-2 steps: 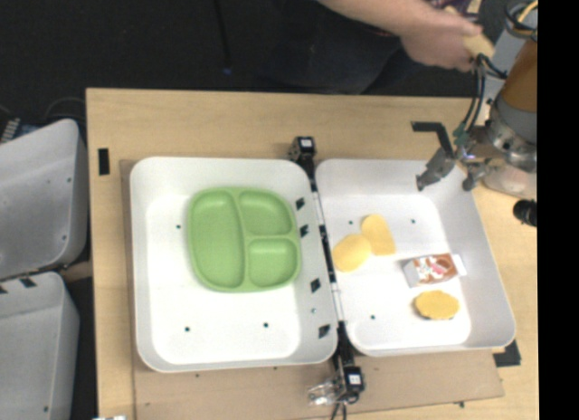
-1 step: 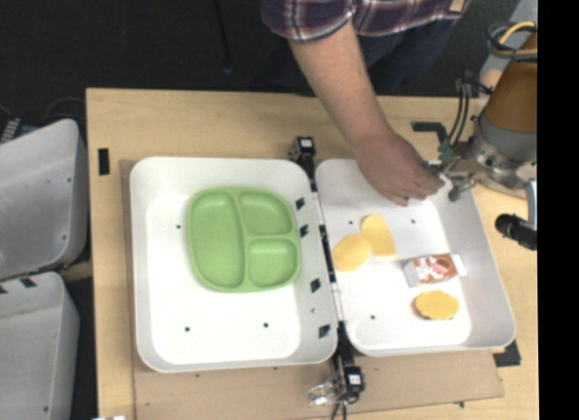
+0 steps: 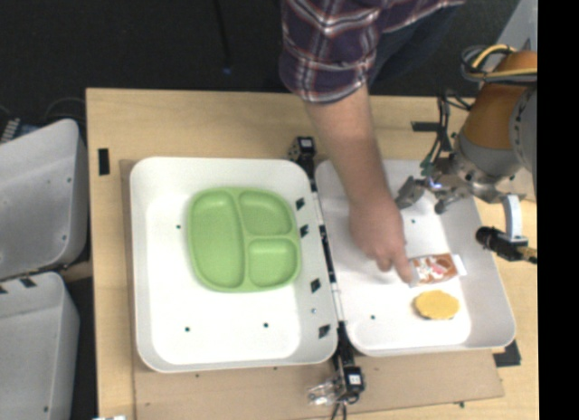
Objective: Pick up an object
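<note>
A person in a plaid shirt is leaning in from the far side of the bench, and their hand [image 3: 384, 242] is reaching down into the right bin [image 3: 479, 323], with the fingers touching the left edge of a small printed packet [image 3: 436, 268] that is lying flat on the bin floor. Just nearer than the packet, a round yellow cookie-like piece [image 3: 437, 304] is sitting on the white floor, close to the packet but apart from it. The robot's gripper [image 3: 425, 188] is hanging over the far right part of the same bin, well apart from both items, and nothing is sitting between its fingers; from this angle the dark fingers are looking spread, though the view there is cluttered with cables and I would not swear to it. In the left bin [image 3: 158, 332], a green divided plate [image 3: 243, 239] with three compartments is lying flat near the middle, slightly toward the right wall.
</note>
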Controlling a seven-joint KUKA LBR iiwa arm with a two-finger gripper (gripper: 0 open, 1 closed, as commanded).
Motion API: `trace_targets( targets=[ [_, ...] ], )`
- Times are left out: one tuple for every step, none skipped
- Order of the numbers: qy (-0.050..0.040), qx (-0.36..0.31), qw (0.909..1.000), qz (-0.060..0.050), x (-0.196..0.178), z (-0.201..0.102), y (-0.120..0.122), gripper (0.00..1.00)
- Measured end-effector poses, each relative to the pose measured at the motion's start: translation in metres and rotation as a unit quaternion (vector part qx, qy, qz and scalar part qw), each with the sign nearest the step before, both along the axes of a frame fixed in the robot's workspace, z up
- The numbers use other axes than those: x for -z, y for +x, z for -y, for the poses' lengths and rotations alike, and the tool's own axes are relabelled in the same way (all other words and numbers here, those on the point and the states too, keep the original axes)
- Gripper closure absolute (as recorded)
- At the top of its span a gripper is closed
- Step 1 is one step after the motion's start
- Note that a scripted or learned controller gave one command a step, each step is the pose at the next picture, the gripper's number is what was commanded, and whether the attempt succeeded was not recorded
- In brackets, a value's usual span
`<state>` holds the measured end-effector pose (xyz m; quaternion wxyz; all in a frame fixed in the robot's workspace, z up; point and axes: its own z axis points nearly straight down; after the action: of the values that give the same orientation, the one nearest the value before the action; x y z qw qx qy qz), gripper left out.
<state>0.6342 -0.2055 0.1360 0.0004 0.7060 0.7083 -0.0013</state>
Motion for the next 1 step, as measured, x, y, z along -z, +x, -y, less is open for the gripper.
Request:
trace_targets(
  targets=[
    [-0.0003, 0.0, 1.0, 0.0, 0.0366, 0.0016, -0.0003, 0.0]
  ],
)
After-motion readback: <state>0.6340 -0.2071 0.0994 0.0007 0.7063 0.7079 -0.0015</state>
